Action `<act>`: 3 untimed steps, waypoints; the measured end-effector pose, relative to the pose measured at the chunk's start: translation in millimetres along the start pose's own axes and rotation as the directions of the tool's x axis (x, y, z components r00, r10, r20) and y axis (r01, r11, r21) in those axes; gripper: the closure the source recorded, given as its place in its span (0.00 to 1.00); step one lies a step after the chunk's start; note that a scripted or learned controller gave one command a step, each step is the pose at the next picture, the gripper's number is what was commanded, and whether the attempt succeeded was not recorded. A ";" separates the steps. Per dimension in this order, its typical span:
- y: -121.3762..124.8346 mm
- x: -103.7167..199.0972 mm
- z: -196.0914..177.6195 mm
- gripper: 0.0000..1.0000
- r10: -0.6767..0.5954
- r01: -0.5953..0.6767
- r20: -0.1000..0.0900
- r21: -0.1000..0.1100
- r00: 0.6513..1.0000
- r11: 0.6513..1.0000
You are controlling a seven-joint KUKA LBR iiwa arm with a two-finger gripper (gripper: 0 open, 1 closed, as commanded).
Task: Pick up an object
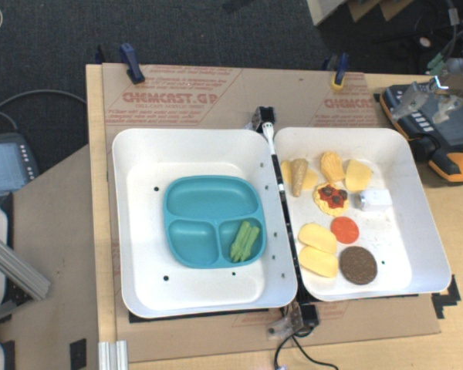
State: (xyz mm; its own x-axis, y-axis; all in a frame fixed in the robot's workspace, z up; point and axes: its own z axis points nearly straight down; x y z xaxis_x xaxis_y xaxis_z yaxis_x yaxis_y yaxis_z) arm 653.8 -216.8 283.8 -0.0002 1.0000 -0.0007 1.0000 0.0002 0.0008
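Note:
The right bin (pixel 424 230) holds several toy foods. A tan cone (pixel 299 176), a yellow ridged piece (pixel 332 165) and a yellow block (pixel 358 176) lie along its far side. Below them sit a small pizza (pixel 331 197) and a white block (pixel 374 200). Nearer the front are a red disc (pixel 344 230), two yellow slices (pixel 318 250) and a brown cookie (pixel 359 265). My gripper (pixel 413 111) hangs outside the bin, past its far right corner, above the bench and apart from every object.
The left bin (pixel 139 176) bears a teal divided plate (pixel 214 220) with a green bean piece (pixel 245 240) in its front right compartment. A black strip (pixel 278 183) runs between the bins. Clamps (pixel 131 62) hold the board's far edge.

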 end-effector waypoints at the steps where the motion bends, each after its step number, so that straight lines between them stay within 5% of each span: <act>1: -59.6 -6.9 105.3 0.00 0.003 -0.003 -0.005 0.012 1.000 1.000; 2: -19.4 35.4 192.1 0.00 -0.003 0.003 -0.002 0.000 1.000 1.000; 3: -18.2 32.9 175.4 1.00 -0.001 0.001 0.002 -0.008 1.000 1.000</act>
State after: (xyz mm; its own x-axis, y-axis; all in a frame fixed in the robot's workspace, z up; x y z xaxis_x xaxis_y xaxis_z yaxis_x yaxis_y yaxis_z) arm 635.8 -184.1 108.4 -0.0013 1.0000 -0.0026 1.0000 0.0013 0.0090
